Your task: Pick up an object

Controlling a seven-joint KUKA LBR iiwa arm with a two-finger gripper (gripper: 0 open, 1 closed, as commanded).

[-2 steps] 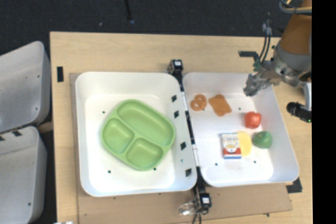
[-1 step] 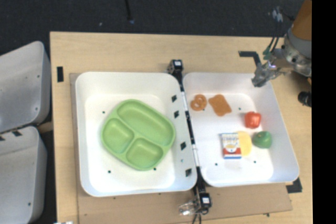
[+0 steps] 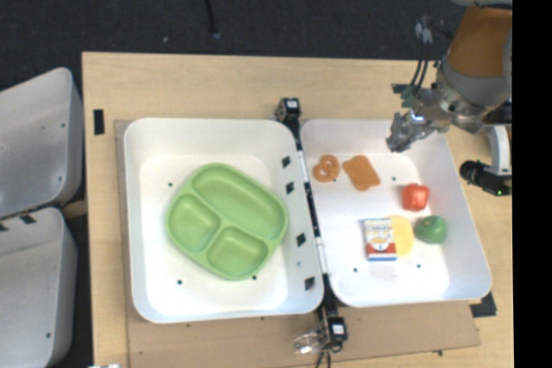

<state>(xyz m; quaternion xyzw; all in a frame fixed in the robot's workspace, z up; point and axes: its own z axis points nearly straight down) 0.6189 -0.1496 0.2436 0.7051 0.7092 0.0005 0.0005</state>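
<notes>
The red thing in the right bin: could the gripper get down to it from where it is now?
Probably yes. The gripper hangs over the right bin's far edge, and the red object lies in the open, apart from the green object beside it, with nothing over it.

Divided plate (image 3: 227,221) in left bin (image 3: 138,289) — five small items in right bin (image 3: 461,271).

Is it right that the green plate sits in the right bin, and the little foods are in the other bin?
Not quite. The camera view shows the green plate in the left bin. The little foods, such as the red one, are in the other bin, the right bin.
</notes>
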